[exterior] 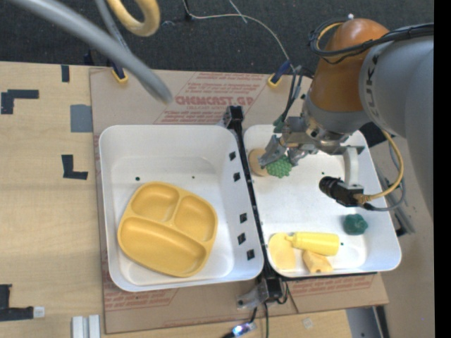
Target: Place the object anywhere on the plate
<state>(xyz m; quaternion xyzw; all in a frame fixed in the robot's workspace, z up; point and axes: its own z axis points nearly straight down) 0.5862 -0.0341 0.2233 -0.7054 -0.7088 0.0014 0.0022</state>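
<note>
My fingers (280, 157) are closed on a small green thing (280, 167), and it hangs just under them over the right bin (377, 259), near its back left corner. A tan disc (256, 163) lies just beside it. The yellow plate (168, 227) lies in the left bin (113, 153), well apart from me. I think my job now is to lift high, cross the wall between the bins, and come down over the middle of the plate before I let go. I should keep my squeeze firm, because the green thing is small and could slip. Red letters on the cardboard (211, 98) behind the bins read "CHEMCAST GP".
</note>
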